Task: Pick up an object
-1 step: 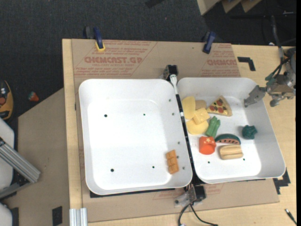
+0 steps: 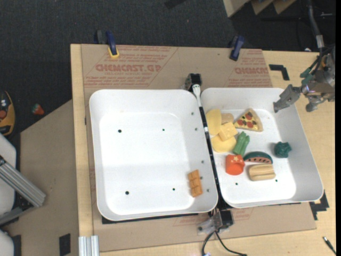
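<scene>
My gripper (image 2: 294, 105) hangs over the far right corner of the right bin (image 2: 303, 188). It is open, its two grey fingers spread wide with nothing between them. Below and to its left lies a cluster of toy food: a pizza slice (image 2: 248, 120), yellow cheese pieces (image 2: 220, 134), a green pod (image 2: 241, 143), a red tomato (image 2: 234, 164), a watermelon slice (image 2: 258, 157), a tan bread roll (image 2: 261, 172) and a dark green broccoli (image 2: 282, 149). An orange waffle piece (image 2: 195, 183) sits in the left bin (image 2: 106, 143) near its front right corner.
The two bins meet along a black divider (image 2: 205, 137). Blue clamps (image 2: 112, 41) (image 2: 236, 47) hold the cardboard base at the back. Cables lie at the front edge (image 2: 218, 228).
</scene>
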